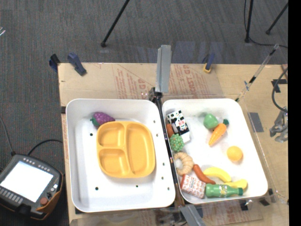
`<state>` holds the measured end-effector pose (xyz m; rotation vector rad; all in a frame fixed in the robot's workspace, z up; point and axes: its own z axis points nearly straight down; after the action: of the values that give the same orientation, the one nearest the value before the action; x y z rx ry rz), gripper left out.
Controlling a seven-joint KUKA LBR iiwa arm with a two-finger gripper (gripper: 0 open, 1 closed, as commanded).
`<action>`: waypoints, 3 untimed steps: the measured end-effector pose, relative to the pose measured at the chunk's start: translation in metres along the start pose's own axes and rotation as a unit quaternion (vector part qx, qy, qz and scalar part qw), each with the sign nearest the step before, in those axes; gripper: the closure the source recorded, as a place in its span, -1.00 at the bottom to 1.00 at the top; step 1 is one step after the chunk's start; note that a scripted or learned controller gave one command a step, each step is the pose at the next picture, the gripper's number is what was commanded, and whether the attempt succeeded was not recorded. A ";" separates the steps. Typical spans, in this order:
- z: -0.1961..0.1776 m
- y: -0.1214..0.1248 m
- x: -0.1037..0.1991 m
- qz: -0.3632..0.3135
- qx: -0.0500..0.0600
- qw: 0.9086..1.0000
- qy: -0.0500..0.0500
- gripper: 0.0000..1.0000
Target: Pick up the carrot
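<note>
The carrot [217, 134] lies in the right-hand bin [249, 126], toward its far side, tipped on a diagonal: the green top points up and to the right, the orange tip down and to the left. A green round fruit [210, 121] sits just beside it, touching or nearly touching its upper left flank, and an orange ball [234, 153] rests a little below and to the right, apart from it. At the right edge of the bench something grey and metallic hangs past the bin wall, and I take it for the gripper [279, 128], though it is too small and blurred to be sure, and I cannot tell what state it is in. From there the carrot lies to the left, across the bin's right wall. I'd judge a grasp wants to close across the carrot's slanted length, from the open lower-right side, clear of the green fruit.
</note>
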<state>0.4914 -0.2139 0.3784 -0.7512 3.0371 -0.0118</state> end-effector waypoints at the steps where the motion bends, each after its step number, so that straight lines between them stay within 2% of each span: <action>1: -0.076 -0.003 -0.012 -0.101 -0.003 0.995 0.001 1.00; 2: 0.076 0.006 0.009 -0.120 -0.012 0.993 0.007 1.00; 3: 0.032 -0.003 -0.015 -0.293 -0.007 0.956 0.001 1.00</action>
<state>0.5066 -0.2099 0.3469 -1.6121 2.6915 0.0020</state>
